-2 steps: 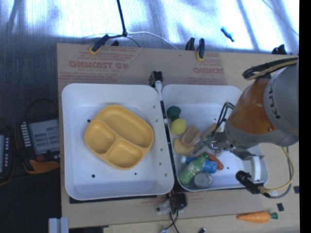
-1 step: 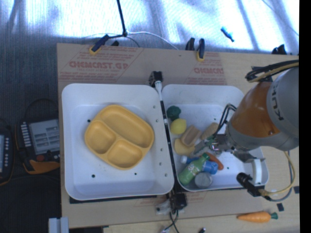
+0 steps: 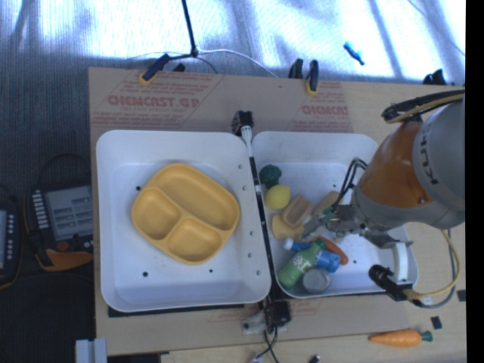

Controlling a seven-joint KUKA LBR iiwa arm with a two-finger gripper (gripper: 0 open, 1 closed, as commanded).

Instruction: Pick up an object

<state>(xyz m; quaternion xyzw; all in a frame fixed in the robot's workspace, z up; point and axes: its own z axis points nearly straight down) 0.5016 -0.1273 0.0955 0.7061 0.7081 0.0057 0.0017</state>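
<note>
The right bin [image 3: 318, 148] holds a cluster of small items along its left side: a dark green piece [image 3: 270, 175], a yellow ball [image 3: 277, 197], a tan block [image 3: 296, 210], a green bottle [image 3: 296, 267], a blue item [image 3: 327, 260], an orange carrot-like piece [image 3: 335, 249] and a grey can end [image 3: 316, 280]. My gripper [image 3: 330, 223] reaches in from the right, low over the bin's middle, just right of the tan block and above the carrot piece. The grey and orange arm [image 3: 408, 180] covers the bin's right part.
The left bin [image 3: 121, 278] carries a yellow three-compartment plate [image 3: 185, 212]. An orange toy carrot [image 3: 397, 339] lies on the bench in front of the right bin. Clamps and cables sit along the bench's far edge, and a black clip [image 3: 243, 121] stands between the bins.
</note>
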